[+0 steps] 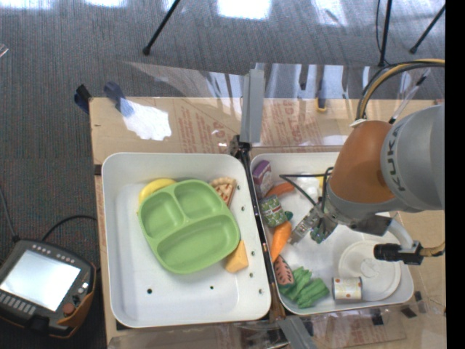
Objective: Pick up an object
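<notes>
Gripper point(309, 227) low in right bin point(404, 291), beside carrot point(279, 240), jaws' state cannot tell, green tray point(189, 225) in left bin point(120, 267).

The left bin point(131, 297) carries a green divided plate point(189, 225), lying flat and turned at a slant; a yellow piece point(154, 188) peeks out from under its upper left edge, a waffle-patterned wedge point(225, 190) from under its upper right, an orange wedge point(237, 259) from under its lower right; in the right bin point(404, 294), along the left wall, lie a purple-and-white pouch point(261, 175), a small green-labelled can point(273, 212), an orange carrot point(279, 240), a watermelon slice point(283, 271) and a green leafy bunch point(306, 289); a white round lid point(370, 270) lies flat towards the lower right, with a small tin point(347, 289) on its side just beside it.
</notes>
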`<state>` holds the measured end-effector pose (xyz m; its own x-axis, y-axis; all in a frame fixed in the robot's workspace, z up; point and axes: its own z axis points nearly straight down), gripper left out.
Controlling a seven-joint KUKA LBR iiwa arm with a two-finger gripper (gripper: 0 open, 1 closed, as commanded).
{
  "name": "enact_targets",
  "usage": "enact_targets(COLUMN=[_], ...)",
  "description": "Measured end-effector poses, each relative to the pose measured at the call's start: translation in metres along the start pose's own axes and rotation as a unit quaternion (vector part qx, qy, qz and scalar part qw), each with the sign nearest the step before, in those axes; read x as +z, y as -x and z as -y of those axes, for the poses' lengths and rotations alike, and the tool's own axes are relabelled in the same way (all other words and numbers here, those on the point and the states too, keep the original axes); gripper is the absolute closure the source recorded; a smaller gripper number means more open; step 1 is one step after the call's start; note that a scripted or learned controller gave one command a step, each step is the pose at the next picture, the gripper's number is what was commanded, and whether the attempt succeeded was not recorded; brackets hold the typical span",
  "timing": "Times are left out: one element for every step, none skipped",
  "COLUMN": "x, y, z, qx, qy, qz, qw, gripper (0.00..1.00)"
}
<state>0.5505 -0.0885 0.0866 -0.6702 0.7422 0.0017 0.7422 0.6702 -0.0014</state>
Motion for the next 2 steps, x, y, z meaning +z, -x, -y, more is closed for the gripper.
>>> enact_targets(x=[0.0,-0.001], y=[0.0,0.091], z=[0.0,-0.02], qx=[0.0,-0.005], qy=[0.0,0.001], qz=[0.0,0.002], qw=[1.0,1.0], gripper=[0.0,0.0])
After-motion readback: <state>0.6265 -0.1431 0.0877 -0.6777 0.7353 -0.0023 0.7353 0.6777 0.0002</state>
